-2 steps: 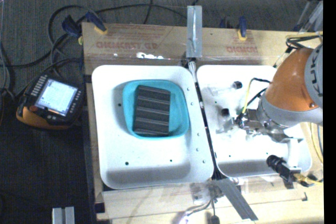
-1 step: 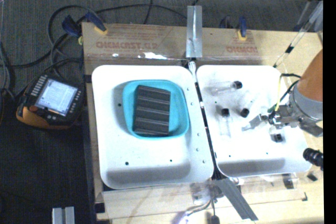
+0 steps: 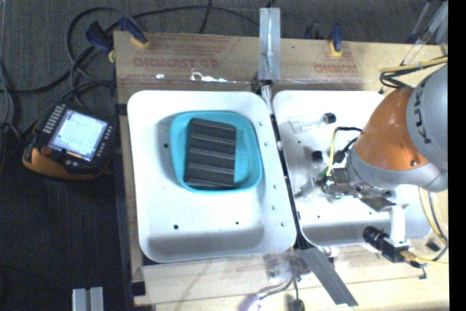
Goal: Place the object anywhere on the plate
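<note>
Jaws hidden under the wrist, can't tell their state; I'd fear the gripper (image 3: 329, 184) missing the dark block (image 3: 211, 152) on the plate (image 3: 250, 149)

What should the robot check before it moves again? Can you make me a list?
1. Is the dark ridged block on the blue plate? It lies flat on it, inside the rim: ok.
2. Is the plate inside the left bin? Yes, in its middle: ok.
3. Is the arm away from the plate? It is over the right bin, apart from the block: ok.
4. Is the gripper open or shut? The fingers are too hidden to tell: cannot tell.
5. Is anything held by the gripper? Cannot tell.
</note>
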Robot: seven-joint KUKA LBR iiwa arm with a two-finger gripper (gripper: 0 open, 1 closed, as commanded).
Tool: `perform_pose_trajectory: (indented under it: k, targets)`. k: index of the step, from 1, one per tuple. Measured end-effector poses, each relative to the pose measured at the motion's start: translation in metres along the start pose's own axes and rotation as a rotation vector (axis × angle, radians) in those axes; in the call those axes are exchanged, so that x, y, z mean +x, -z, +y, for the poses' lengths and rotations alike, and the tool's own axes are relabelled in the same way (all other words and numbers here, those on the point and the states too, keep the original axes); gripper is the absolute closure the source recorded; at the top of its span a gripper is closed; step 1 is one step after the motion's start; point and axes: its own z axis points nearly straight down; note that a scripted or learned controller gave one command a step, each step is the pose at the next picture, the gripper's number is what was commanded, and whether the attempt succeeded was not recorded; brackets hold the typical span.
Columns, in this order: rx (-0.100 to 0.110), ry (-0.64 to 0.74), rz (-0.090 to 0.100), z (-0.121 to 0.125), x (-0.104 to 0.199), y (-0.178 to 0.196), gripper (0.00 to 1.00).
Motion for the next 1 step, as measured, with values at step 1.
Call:
perform_pose_trajectory:
  k: [1]
  targets:
    - [-0.001, 0.274, 0.002, 0.0001, -0.0247, 0.1018, 0.00]
